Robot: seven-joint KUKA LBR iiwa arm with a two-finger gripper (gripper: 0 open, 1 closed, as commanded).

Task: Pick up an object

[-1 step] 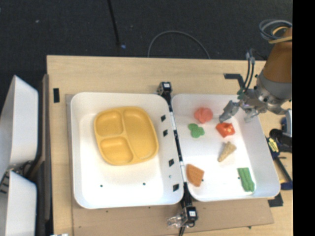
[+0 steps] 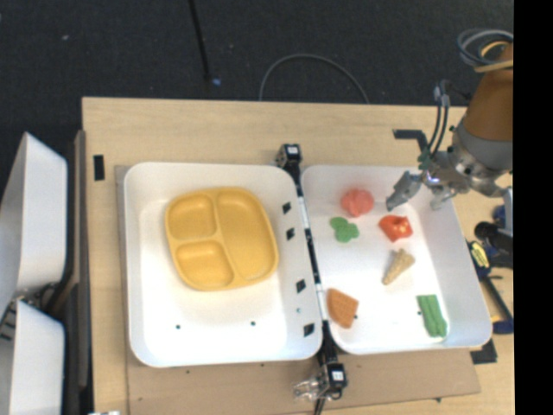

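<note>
The right bin (image 2: 458, 258) holds several small toy foods. A pink-red round piece (image 2: 357, 201) lies near its back, with a green leafy piece (image 2: 344, 229) and a red pepper-like piece (image 2: 396, 226) just in front of it. A beige cone (image 2: 397, 266) sits mid-bin, an orange wedge (image 2: 342, 307) at the front left and a green bar (image 2: 431, 315) at the front right. My gripper (image 2: 419, 194) hangs over the bin's back right part, open, with nothing between its fingers. Its left finger (image 2: 399, 194) is above and right of the red pepper-like piece.
The left bin (image 2: 147, 318) carries a yellow divided tray (image 2: 223, 236). A ridge with black clips (image 2: 304, 249) separates the two bins. White boxes (image 2: 34, 223) stand left of the bench. Blue-handled tools (image 2: 494, 232) lie at the bench's right edge.
</note>
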